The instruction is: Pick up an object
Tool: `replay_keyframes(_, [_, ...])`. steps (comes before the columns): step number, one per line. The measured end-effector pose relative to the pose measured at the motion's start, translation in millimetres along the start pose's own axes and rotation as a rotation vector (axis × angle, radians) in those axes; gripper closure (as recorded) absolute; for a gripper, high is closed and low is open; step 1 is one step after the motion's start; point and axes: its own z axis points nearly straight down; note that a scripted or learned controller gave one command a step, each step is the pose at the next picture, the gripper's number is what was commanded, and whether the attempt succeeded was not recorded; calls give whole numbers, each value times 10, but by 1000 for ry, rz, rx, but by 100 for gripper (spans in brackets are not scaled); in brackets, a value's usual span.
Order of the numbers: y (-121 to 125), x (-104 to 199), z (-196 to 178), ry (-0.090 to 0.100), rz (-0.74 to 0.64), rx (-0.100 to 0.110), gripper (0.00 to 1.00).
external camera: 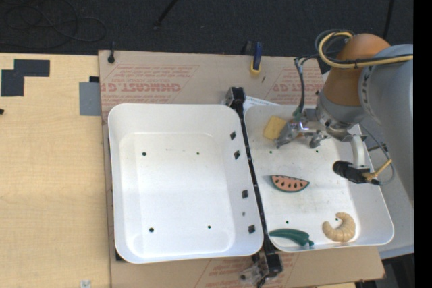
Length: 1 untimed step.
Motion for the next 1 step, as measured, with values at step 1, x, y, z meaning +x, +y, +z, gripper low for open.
replay_keyframes(1, [-9,-346,-2,-2,3,0,0])
